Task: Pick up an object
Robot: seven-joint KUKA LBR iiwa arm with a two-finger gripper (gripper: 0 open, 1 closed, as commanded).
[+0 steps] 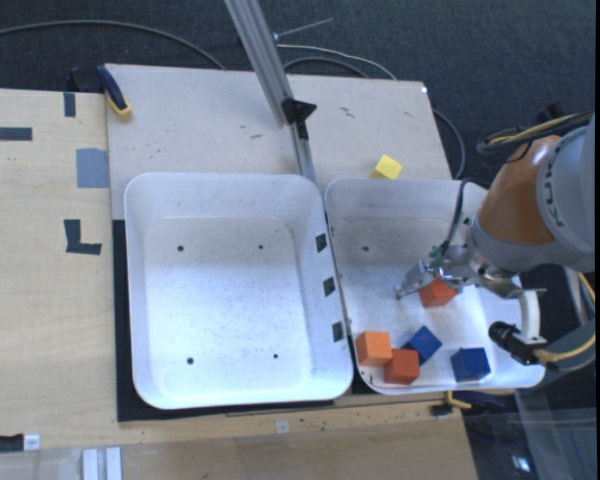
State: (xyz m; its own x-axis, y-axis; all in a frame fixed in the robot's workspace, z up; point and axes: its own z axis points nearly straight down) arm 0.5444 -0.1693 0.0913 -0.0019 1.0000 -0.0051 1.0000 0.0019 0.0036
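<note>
You are seeing the pincer [432, 283] in the right bin [380, 208], gripping a red block [438, 292]; at its 6 o'clock are lying orange [374, 346] and blue [470, 364] blocks.

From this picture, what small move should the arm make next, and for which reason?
Probably a short, slow lift straight up. The gripper sits low in the right bin with an orange-red block right at its tip, but the grip itself cannot be seen. A small rise would test it while staying clear of the blocks near the front wall.
</note>
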